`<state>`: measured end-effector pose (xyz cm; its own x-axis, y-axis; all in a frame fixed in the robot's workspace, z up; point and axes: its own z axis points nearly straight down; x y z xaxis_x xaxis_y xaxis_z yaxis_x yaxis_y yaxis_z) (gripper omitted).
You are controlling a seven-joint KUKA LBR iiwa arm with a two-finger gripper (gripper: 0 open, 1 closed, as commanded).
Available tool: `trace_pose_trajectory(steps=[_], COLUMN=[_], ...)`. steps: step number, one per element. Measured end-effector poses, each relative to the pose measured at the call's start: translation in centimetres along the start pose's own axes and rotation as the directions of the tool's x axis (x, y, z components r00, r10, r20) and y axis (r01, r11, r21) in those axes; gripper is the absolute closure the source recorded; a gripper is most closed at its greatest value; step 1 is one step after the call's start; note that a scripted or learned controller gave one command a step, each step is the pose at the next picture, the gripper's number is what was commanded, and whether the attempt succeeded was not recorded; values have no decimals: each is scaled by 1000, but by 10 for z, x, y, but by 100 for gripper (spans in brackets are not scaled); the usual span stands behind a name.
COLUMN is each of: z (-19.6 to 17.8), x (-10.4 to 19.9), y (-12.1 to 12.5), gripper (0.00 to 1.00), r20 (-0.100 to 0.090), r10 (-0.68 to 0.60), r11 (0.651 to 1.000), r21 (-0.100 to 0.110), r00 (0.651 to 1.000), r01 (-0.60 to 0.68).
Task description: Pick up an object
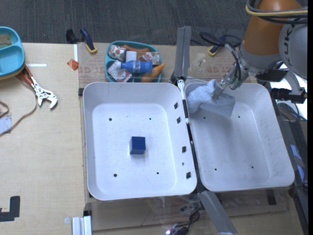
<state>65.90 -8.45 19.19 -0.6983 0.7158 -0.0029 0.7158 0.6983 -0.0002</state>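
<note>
A crumpled white cloth (199, 97) hangs at the back left corner of the right bin (254, 175), one end drawn up and casting a grey shadow on the bin floor. My gripper (218, 88) reaches down from the orange-banded wrist and is shut on that raised end of the cloth. A small blue cube (138, 145) rests on the floor of the left bin (98, 170), a little below its middle and far from the gripper.
Behind the left bin stands a blue bowl (111, 53) full of small items. A wrench (43, 96) and a teal tray (10, 53) lie on the wooden bench at far left. A metal divider (182, 48) runs between the bins.
</note>
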Motion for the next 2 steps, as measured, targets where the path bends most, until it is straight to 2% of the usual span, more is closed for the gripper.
trace_pose_trajectory(steps=[1,2], z=[-23,-26], x=[31,68], y=[11,50], gripper=[100,100], r20=[-1,0], r10=[-97,248], r11=[995,969], r21=[0,1], r00=[995,969], r01=[97,-248])
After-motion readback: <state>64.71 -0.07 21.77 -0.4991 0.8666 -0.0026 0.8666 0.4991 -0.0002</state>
